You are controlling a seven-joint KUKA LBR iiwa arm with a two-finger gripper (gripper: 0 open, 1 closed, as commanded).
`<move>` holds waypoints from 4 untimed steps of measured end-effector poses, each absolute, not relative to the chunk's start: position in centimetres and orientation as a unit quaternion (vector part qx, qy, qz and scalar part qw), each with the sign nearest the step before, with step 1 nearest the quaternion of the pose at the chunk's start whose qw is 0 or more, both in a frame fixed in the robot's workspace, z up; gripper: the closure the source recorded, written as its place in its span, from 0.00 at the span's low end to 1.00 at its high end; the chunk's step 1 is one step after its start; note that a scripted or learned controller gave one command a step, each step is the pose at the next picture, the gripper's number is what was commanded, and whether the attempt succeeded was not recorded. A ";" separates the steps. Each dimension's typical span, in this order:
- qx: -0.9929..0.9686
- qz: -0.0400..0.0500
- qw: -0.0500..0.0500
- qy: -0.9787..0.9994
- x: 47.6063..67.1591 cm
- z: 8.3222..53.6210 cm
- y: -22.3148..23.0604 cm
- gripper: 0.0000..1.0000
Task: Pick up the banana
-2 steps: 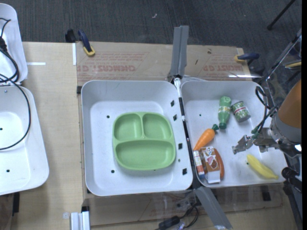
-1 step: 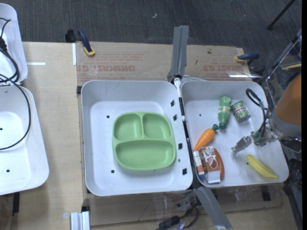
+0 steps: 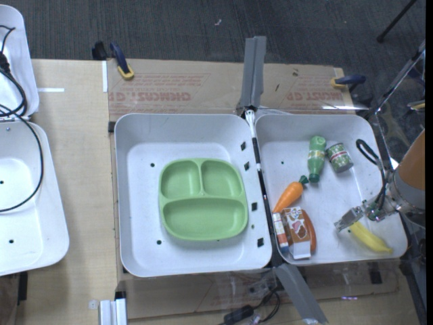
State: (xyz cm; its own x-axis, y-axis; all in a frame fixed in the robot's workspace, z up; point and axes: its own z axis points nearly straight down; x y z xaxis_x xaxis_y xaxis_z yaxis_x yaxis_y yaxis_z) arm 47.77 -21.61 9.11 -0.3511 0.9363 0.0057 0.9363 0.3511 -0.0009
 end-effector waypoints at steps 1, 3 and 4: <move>-0.571 -0.001 0.001 -0.821 47.8 10.0 -21.7 1.00; -0.527 0.000 -0.001 -0.850 53.8 9.2 -22.2 1.00; -0.526 -0.001 0.002 -0.850 53.8 9.1 -21.9 0.00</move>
